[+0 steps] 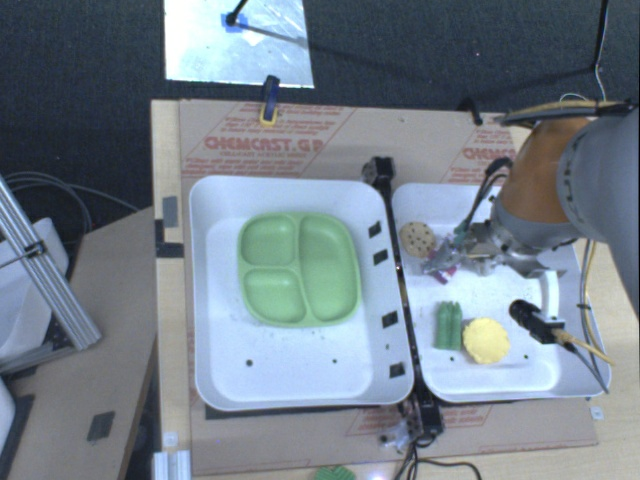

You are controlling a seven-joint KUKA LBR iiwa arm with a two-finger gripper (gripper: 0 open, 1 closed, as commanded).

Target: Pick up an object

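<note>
- Grey arm with the orange band reaches low into the right white bin [570, 268]; its gripper [447, 258] is just beside a round tan cookie [416, 236].
- Whether the claw is apart or together cannot be told.
- A green pod-shaped piece [448, 325] and a yellow round piece [486, 340] lie on the bin floor, near each other.
- Nothing appears lifted, so the pick seems not yet done.

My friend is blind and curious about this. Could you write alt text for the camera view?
A grey robot arm reaches from the right into the right bin, its gripper low beside a cookie, with a green piece and a yellow lump nearer the front. The left bin holds a green tray.
</note>
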